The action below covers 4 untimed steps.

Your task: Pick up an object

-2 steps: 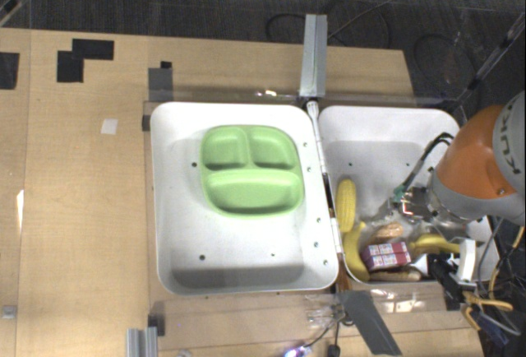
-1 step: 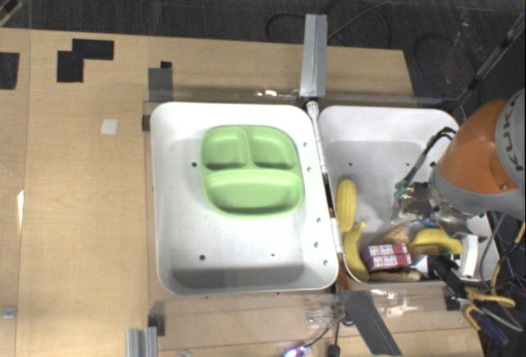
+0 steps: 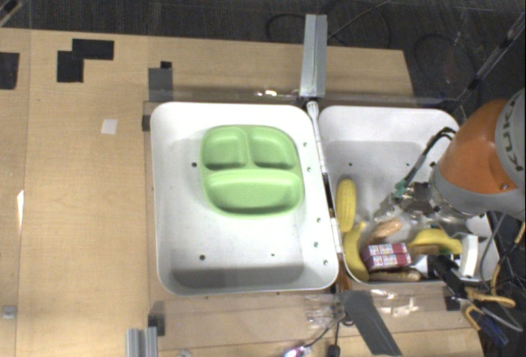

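Two white bins sit side by side on the tabletop (image 3: pixel 82 207). Left bin (image 3: pixel 177 183) holds a green divided plate (image 3: pixel 249 169); right bin (image 3: pixel 370 141) holds bananas (image 3: pixel 348 207), a small box (image 3: pixel 386 257). Gripper (image 3: pixel 403 203) hovers above them; its state is unclear.

No legible text (box (image 3: pixel 386 257) label too blurred).

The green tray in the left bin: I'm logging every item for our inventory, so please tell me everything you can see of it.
The green tray is a light green, rounded-rectangle divided plate that looks like matte plastic. It has three compartments: two smaller ones along the far side and one wide one along the near side, and nothing lies in them. It lies flat, right way up, on the floor of the left bin, toward the far right part. Nothing else touches it.
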Motion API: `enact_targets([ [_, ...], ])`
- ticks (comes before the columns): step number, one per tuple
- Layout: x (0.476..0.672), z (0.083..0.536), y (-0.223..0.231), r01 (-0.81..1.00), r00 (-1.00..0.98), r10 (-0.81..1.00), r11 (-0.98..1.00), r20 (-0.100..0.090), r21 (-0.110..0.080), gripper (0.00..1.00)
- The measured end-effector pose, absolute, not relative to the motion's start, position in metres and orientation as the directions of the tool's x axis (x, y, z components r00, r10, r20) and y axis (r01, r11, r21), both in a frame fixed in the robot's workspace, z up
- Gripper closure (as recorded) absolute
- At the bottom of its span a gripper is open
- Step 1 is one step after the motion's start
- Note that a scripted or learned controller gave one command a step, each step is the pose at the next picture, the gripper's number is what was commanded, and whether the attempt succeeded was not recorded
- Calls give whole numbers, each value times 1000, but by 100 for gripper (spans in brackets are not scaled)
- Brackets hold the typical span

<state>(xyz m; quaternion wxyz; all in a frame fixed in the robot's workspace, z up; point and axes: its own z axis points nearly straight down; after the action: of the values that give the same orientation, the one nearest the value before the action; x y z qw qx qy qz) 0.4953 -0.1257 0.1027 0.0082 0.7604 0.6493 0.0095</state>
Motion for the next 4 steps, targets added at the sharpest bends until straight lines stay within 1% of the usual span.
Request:
enact_targets([
  [1,535,92,-89,998,65,998,-65,-5,18,0],
  [2,663,87,-166,998,57,998,-57,-2,7,0],
  [3,625,91,-102,999,34,999,-34,0,6,0],
  [4,586,91,-91,992,125,992,-125,0,15,0],
])
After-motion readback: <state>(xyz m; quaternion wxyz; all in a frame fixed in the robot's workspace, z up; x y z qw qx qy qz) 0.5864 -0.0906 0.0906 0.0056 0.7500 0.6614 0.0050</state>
